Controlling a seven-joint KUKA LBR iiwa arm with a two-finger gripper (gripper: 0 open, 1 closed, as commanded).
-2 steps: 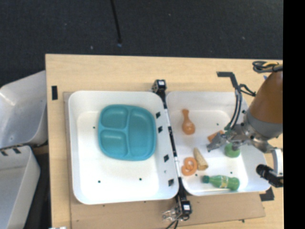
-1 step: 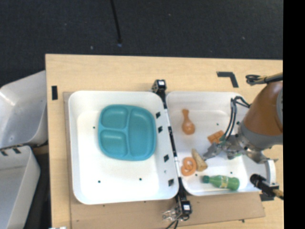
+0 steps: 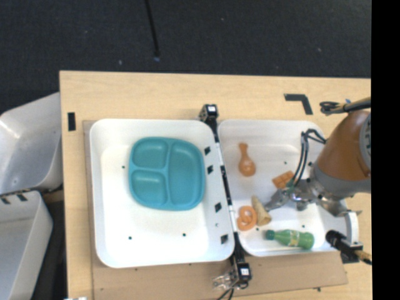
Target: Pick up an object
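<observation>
Light wooden tabletop (image 3: 156, 95) carrying two shallow white bins side by side. Left bin (image 3: 112, 230) holds a teal divided plate (image 3: 167, 172), three compartments, lying flat near the bin's middle.

Right bin (image 3: 269, 133) is the landmark for the rest. Arm (image 3: 344, 149) comes in over its right rim, orange band above the wrist, grey body below. Gripper (image 3: 279, 199) sits low over the middle of the right bin, pointing toward the divider between the bins. Whether its fingers are spread or closed cannot be told here; nothing is seen held between them.

Things in the right bin:
- Orange spoon-like piece (image 3: 246, 161), upper left part of the bin, well apart from the gripper, up and toward the divider from it
- Small orange block (image 3: 282, 180), centre of the bin, just above the gripper tip, very near it; touching or not, cannot tell
- Tan wedge-shaped piece (image 3: 260, 210), lower left of the bin's centre, just beside the gripper tip on the divider side
- Orange ring (image 3: 246, 218), against the bin's left wall by the divider, touching the tan piece
- Green bottle (image 3: 289, 238), lying on its side along the bin's near edge, below the gripper, apart from it

Black cable (image 3: 305, 152) loops from the arm down toward the gripper. All five items rest on the bin floor
</observation>
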